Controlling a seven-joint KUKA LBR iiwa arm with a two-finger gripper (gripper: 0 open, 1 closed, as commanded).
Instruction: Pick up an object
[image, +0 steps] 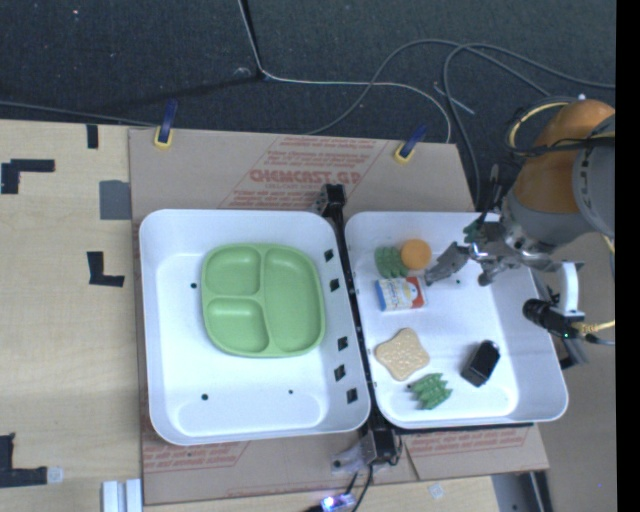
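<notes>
Nearest the camera in the right bin lie a green leafy piece, a black block and a tan cracker. Beyond them sits a small red-and-white packet, its long axis running roughly left to right, with a green item and an orange ball just behind it. The gripper hovers near the ball, fingers apparently spread with nothing between them, though the slant makes this uncertain. The ball, packet and green item crowd together, so a descending finger could land on a neighbour or roll the ball away. The left bin holds a green divided plate.
</notes>
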